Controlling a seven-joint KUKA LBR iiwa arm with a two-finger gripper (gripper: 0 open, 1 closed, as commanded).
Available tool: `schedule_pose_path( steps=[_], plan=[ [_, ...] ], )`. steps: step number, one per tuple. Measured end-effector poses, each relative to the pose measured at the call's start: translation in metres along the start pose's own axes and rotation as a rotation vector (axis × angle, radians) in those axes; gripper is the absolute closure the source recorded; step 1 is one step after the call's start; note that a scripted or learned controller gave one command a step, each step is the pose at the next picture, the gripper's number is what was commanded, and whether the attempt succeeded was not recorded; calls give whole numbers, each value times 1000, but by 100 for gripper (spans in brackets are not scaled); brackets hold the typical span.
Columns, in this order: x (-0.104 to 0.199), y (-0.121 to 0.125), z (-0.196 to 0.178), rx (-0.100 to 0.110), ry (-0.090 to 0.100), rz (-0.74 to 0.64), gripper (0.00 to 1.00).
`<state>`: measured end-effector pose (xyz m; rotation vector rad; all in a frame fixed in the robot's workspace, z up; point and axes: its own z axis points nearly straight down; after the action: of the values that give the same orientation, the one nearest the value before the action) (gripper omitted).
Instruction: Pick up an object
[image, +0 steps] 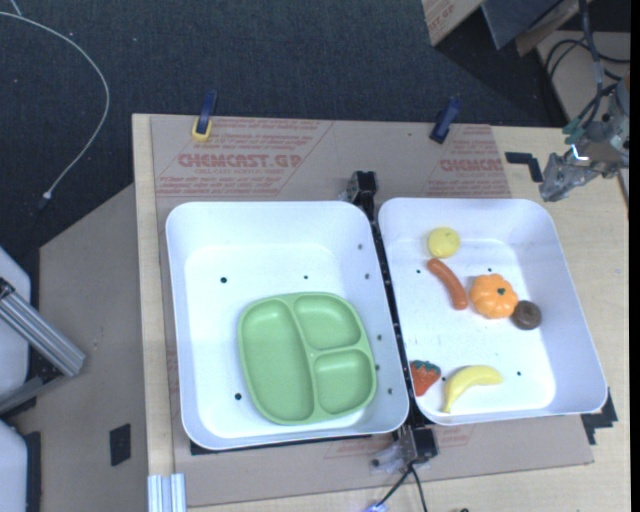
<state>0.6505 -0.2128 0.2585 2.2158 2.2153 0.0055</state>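
In the right bin you have six small toys to choose from: a lemon near the far wall, a sausage just below it, an orange pumpkin touching a brown ball, and a banana beside a strawberry at the near edge. The pumpkin and ball sit so tight that a grab at either could knock the other away or pinch both. The strawberry lies against the bin's left wall, so you may strike the rim there. The left bin bears a green divided plate. Your gripper hangs well apart, beyond the right bin's far right corner; whether it is spread or closed, I cannot tell, and nothing is seen in it.
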Motion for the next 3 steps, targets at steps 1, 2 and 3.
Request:
schedule_pose_path(
  steps=[1,2,3],
  plan=[
    [50,-7,11,11,5,-5,100],
    [101,-15,5,10,6,-6,100],
    [158,-38,5,12,6,-6,100]
  ],
)
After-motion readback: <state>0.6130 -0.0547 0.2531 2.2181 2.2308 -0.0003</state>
